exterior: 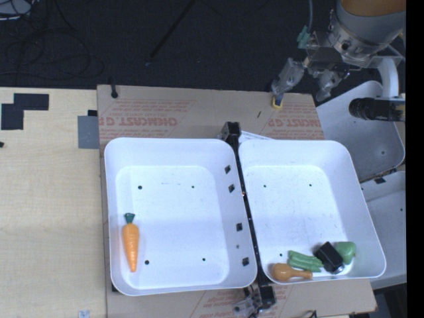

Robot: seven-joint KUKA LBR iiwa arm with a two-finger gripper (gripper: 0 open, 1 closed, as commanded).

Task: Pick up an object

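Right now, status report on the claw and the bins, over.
Claw raised beyond the right bin, holding nothing. Carrot alone in left bin. Green, black and tan pieces clustered at right bin's near corner.

An orange toy carrot with a dark green top (130, 244) lies flat in the left white bin (165, 152), near its left wall and front left corner, green end pointing toward the far edge. In the right white bin (298, 152), four things crowd the front right corner: a tan pear-shaped piece (289, 272), a green bean-like pod (304, 261), a black block (328, 256) (tilted, resting against its neighbours) and a rounded green piece (346, 250).
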